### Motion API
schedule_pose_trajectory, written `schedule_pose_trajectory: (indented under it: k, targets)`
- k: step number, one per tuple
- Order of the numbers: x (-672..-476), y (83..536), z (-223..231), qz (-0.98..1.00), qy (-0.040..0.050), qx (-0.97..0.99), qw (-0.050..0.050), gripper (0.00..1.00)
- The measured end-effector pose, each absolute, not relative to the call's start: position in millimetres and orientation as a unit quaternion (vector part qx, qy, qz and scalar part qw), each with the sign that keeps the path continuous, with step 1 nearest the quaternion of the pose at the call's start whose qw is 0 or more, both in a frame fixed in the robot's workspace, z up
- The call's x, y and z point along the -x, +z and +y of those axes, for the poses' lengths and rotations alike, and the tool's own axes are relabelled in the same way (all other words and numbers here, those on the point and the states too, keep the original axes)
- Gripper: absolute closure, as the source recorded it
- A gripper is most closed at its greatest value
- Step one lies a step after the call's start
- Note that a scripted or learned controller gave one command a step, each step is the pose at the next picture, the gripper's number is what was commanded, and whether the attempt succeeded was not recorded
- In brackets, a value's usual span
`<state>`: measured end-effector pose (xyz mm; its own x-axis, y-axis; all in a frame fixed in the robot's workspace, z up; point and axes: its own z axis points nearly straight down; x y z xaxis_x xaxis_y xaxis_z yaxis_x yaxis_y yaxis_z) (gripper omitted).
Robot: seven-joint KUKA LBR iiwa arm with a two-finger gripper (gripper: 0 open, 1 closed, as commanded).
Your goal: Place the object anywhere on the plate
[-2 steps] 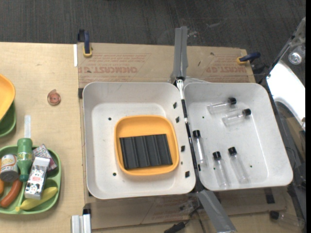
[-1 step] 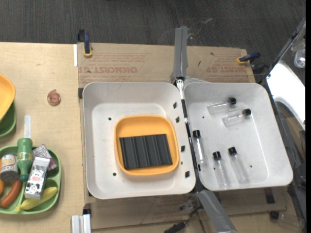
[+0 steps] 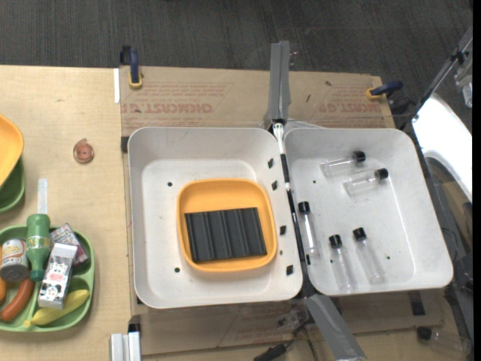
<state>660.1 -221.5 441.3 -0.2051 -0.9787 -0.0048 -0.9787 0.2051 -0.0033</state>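
An orange square plate (image 3: 225,192) lies in the middle of the left white bin (image 3: 150,201). A dark grey ribbed slab (image 3: 225,233) rests flat on the plate and covers most of its floor. In the right white bin (image 3: 409,224) lie several clear vials with black caps: two near the back (image 3: 342,164) (image 3: 365,180), one along the left wall (image 3: 306,224), and two near the front (image 3: 340,260) (image 3: 368,254).
A grey metal post (image 3: 279,81) stands behind the seam between the bins. On the wooden bench to the left are a green tray of toy food (image 3: 45,280), an orange bowl (image 3: 7,153) and a small pink disc (image 3: 84,151). Clamps (image 3: 129,60) hold the cardboard.
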Motion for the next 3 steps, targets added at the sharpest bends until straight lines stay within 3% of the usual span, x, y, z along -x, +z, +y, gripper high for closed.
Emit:
schedule_pose_trajectory:
  k: [3]
  targets:
    - [-659.9, 440.8, -212.2, 0.468, 0.0006, 0.884, 0.003, 1.00]
